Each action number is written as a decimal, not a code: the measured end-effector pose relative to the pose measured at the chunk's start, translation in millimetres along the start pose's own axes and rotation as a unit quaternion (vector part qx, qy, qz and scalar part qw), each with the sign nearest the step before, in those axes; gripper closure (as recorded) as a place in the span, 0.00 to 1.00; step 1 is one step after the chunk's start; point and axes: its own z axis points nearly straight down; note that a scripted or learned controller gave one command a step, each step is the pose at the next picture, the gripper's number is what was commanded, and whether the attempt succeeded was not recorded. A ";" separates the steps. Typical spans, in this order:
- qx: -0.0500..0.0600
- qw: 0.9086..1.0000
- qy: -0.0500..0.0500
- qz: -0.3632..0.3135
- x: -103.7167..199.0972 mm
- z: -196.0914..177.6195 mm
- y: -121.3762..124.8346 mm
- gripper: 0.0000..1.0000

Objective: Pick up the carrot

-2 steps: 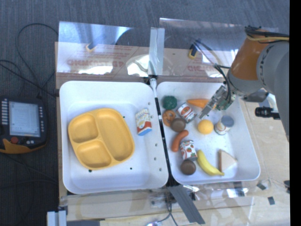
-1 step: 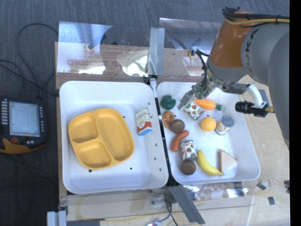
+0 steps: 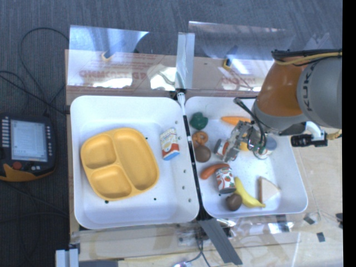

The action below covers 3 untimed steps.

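The carrot, a slim orange piece, lies flat near the back of the right bin. My gripper hangs just in front of it, over the middle of that bin, pointing down and to the left. Its fingers stand open with nothing between them. A small red item sits right beside the left fingertip. The grey and orange arm covers the bin's back right corner.
Around the gripper lie a green vegetable, an orange round item, a brown lump, a red sausage, a red can, a banana and a white wedge. The left bin holds a yellow divided plate and a small carton.
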 end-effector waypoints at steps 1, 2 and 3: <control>-0.002 0.997 -0.008 -0.075 -26.8 3.3 -42.6 1.00; -0.002 0.997 -0.003 -0.075 -23.8 8.2 -43.1 0.00; -0.007 0.998 0.025 -0.063 -75.2 5.9 -45.5 0.00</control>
